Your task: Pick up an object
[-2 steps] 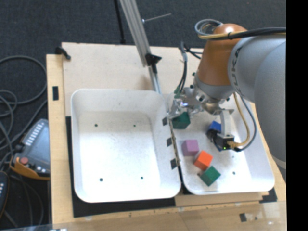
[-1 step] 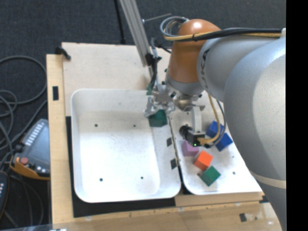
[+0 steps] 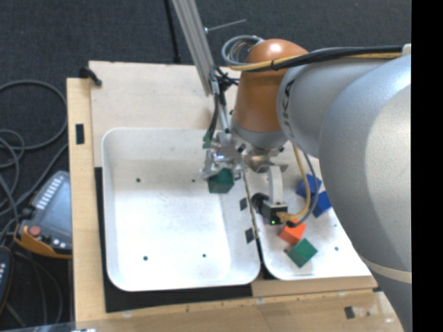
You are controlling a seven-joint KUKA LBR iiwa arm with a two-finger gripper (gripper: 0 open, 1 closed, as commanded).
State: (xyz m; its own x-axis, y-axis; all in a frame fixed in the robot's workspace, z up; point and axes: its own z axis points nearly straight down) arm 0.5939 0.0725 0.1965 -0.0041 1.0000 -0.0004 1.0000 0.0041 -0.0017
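My gripper hangs under the orange wrist band, over the right side of the left bin. A dark green block sits between its fingers, and the gripper is shut on it. The block looks slightly raised above the bin floor, close to the wall that divides the two bins. The arm covers much of the right bin.
In the right bin lie a blue block with another blue piece beside it, an orange block and a second green block. A metal post rises behind the bins. Cables and a pendant lie at the left.
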